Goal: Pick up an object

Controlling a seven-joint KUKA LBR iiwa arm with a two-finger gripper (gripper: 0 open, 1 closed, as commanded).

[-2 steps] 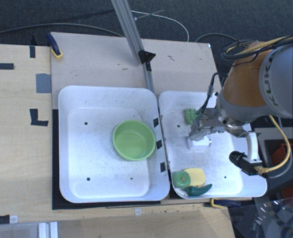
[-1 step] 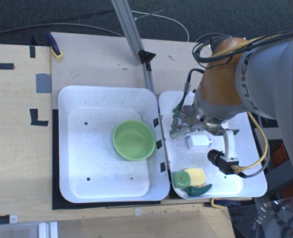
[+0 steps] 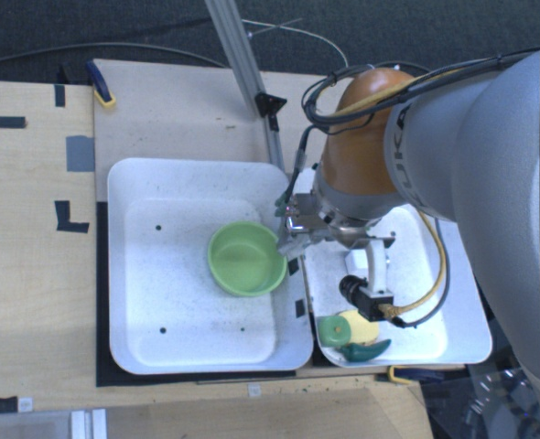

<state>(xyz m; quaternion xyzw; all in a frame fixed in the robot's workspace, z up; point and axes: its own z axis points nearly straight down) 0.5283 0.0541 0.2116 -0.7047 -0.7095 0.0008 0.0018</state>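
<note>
A light green bowl [image 3: 245, 260] stands upright in the left bin [image 3: 160, 199], close to that bin's right wall. My gripper [image 3: 294, 236] hangs under the orange wrist band, over the divide between the two bins and right next to the bowl's right rim. The wrist hides most of it from above. A yellow and green toy [image 3: 351, 328] lies at the near edge of the right bin [image 3: 435, 337], with a dark green piece [image 3: 372, 347] just beside it.
The grey arm covers most of the right bin. A metal pole [image 3: 238, 48] slants up from the back of the bins. A black connector with a yellow cable [image 3: 361, 293] hangs off the wrist over the right bin.
</note>
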